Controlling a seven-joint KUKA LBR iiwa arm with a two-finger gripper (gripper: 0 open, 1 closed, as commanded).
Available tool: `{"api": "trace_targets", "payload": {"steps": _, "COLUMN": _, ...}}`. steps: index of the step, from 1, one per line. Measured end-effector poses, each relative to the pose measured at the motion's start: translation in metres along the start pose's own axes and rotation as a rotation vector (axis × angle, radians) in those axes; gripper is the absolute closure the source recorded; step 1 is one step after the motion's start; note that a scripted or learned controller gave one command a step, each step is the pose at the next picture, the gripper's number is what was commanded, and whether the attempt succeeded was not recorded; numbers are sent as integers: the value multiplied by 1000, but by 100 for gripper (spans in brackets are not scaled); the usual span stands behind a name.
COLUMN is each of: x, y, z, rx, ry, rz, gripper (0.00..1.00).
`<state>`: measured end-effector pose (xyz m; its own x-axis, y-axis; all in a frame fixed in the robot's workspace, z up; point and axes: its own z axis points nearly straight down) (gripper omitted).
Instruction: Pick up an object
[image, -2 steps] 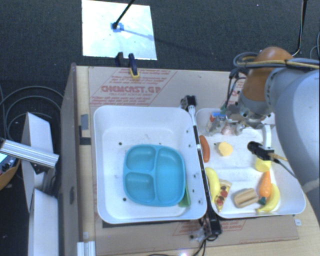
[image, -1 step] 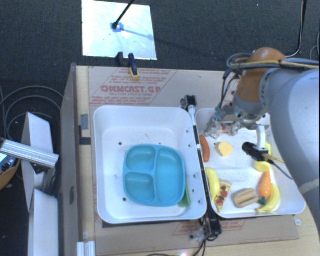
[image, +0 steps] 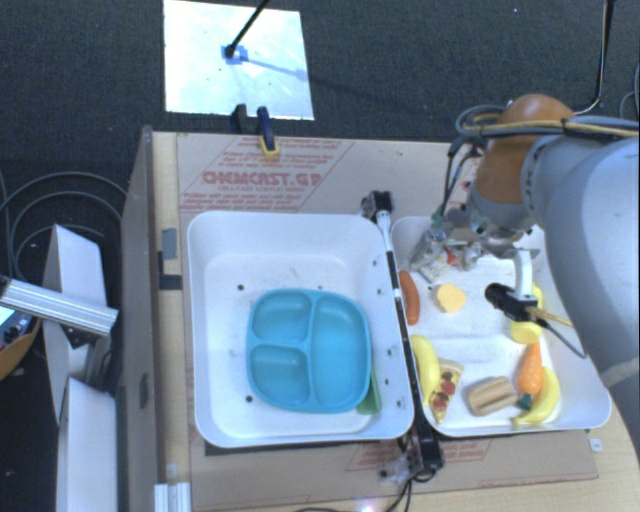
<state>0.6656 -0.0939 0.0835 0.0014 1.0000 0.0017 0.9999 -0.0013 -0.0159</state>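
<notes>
Grey arm (image: 560, 190) is hung over the right bin (image: 590, 405), gripper (image: 445, 250) low by the hot dog (image: 409, 297) and cheese (image: 450, 297); its grip can't be told. Crowded toys could be nudged, and a pick spoiled.

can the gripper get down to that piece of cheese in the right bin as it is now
Probably yes. The gripper hangs just above and to the left of the cheese, with bare bin floor around it; the hot dog lies apart, near the rim.
</notes>
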Motion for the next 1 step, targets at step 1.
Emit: {"api": "trace_targets", "payload": {"steps": 1, "x": 1, "y": 0, "z": -10, "rx": 1, "ry": 0, "rz": -5, "gripper": 100}}
